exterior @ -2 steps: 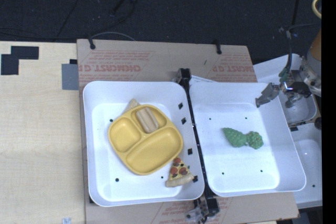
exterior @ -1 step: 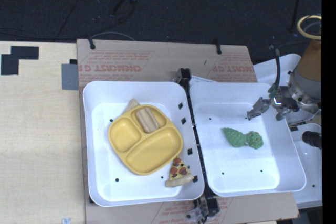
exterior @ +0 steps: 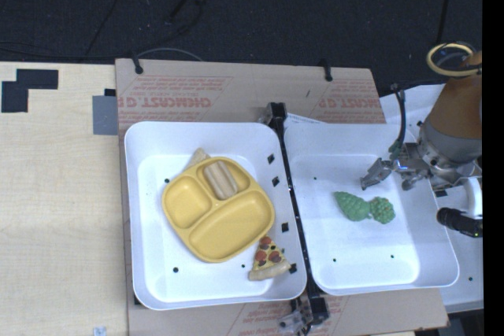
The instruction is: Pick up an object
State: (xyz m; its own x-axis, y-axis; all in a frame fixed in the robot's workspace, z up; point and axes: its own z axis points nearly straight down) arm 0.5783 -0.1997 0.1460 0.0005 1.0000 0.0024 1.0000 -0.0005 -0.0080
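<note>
Pincer (exterior: 391,175): spread, empty, above green toy (exterior: 363,207) | cardboard (exterior: 236,94): mirrored red lettering, unreadable

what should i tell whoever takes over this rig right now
Gripper: in the right bin, fingers spread open, just above the green broccoli piece, holding nothing.
Left bin: yellow divided plate with a hot dog in one compartment; pizza slice lies beside the plate.
Done: nothing picked up yet.
Left: close on an object, likely the broccoli, and lift it.
</note>
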